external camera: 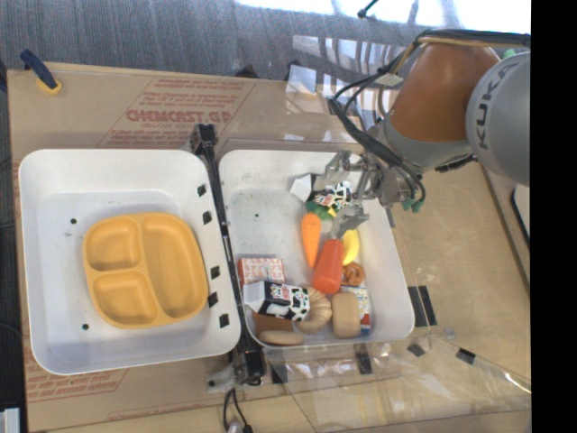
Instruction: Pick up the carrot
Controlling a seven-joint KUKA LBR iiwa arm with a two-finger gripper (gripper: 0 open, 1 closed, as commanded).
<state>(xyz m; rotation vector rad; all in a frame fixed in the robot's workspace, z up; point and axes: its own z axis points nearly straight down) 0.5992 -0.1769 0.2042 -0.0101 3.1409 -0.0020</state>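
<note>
The carrot lies in the right bin, just left of and below the gripper. An orange bottle touches its lower right side. Gripper opening cannot be determined; nothing is visibly held. Bare floor lies to the gripper's left, toward the bin's left wall.
</note>
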